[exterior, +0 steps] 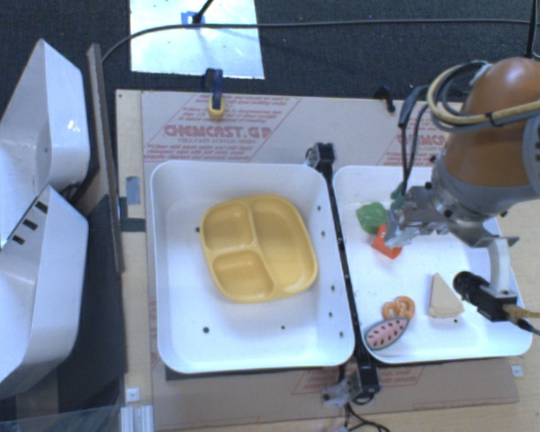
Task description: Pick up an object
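One small orange-red block (387, 245) beneath the jaws (394, 238), their state unclear, right bin (360, 187).

I count two shallow white bins on the tabletop (162, 115): the left bin (175, 331) and the right bin (360, 187). The left bin holds one yellow divided plate (256, 246) with three compartments. In the right bin I count five small items: one green piece (372, 215) at 10 o'clock, one orange-red piece (387, 246) just below it, one pretzel (399, 309), one watermelon slice (384, 333) at 7 o'clock, and one pale wedge (445, 297) at 5 o'clock.
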`<action>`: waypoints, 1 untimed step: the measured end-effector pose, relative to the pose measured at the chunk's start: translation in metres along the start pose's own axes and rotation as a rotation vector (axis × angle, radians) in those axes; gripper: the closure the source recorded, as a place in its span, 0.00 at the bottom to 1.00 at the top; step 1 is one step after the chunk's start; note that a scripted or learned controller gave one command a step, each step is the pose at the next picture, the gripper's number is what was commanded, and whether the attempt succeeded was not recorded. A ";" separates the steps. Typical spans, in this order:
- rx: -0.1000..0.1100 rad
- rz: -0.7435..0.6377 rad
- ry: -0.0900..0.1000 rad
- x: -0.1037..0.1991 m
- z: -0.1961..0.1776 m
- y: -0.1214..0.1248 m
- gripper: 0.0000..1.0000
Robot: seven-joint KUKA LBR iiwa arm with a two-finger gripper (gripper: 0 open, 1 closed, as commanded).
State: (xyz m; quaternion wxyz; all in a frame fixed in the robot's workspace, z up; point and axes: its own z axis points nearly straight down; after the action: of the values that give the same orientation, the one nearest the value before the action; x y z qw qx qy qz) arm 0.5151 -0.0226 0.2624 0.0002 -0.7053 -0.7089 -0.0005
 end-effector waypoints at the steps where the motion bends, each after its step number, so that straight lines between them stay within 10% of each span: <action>1: 0.000 0.000 0.000 0.043 0.004 0.002 1.00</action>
State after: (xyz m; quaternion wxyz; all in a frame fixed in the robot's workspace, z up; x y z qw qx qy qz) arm 0.5174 0.0206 0.2580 0.0002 -0.7055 -0.7087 -0.0005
